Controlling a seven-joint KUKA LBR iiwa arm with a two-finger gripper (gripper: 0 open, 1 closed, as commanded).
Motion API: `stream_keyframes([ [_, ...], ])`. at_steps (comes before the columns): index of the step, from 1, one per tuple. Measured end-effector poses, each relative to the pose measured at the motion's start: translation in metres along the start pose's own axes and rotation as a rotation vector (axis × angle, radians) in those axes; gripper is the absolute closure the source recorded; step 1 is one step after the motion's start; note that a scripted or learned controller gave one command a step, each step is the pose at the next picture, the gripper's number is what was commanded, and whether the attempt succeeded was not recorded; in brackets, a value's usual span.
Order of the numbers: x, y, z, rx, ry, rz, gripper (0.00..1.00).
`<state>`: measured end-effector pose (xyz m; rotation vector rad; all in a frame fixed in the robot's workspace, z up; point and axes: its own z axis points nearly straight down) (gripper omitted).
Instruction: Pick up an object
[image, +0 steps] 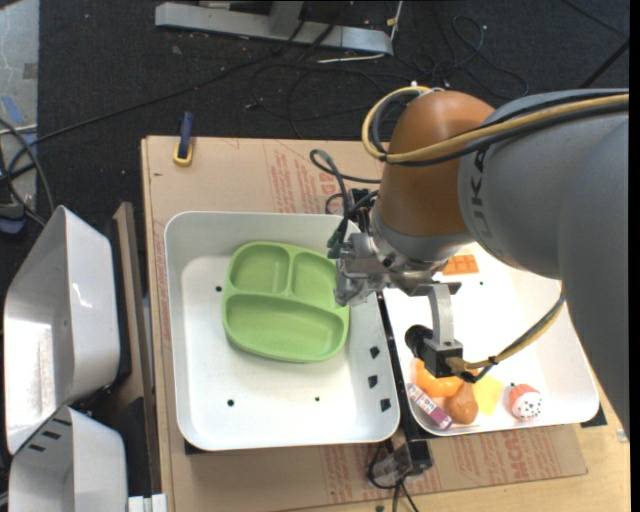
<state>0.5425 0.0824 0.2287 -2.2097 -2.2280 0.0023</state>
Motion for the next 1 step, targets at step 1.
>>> stream_keyframes([
  [1, -0.0035, 0.0010, -0.0007, -0.002, -0.002, 0.007, 0.00],
])
